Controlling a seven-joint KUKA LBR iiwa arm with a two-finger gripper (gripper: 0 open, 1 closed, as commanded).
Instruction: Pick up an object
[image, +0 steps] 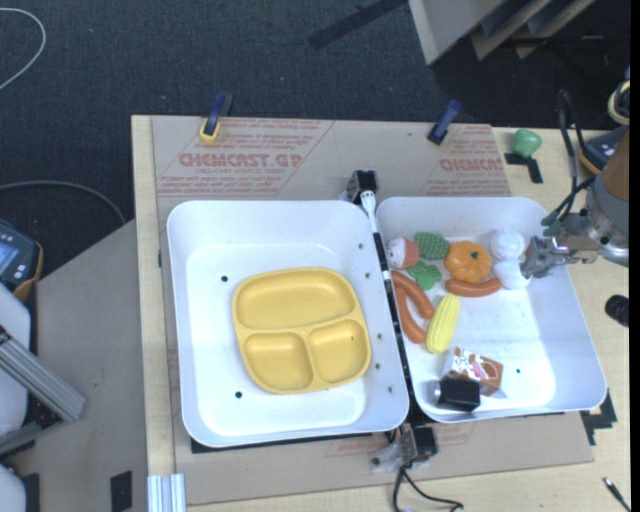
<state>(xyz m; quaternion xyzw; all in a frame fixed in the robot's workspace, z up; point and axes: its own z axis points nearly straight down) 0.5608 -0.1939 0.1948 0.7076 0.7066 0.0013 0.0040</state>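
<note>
Two shallow white bins sit side by side on the bench, and the right bin (560, 330) serves as the landmark. At its far right rim the gripper (540, 256) hangs over the bin wall, just beside a small white object (508, 247) in the bin's far right part; whether its claw is open or shut cannot be told, and nothing can be seen held in it. Inside the right bin's far half lie the toy foods: an orange pumpkin (469, 261) next to the white object, a green leafy piece (432, 245) to its left, and a red-and-white piece (403, 252) near the bin's left wall. An orange sausage (411, 304) runs along that left wall, touching a yellow corn cob (443, 322) toward the middle. Near the bin's front rim sit a small printed packet (478, 369) and a black block (459, 393) touching it. Left of the right bin, the left bin (200, 240) holds a yellow three-compartment plate (300, 328).
</note>
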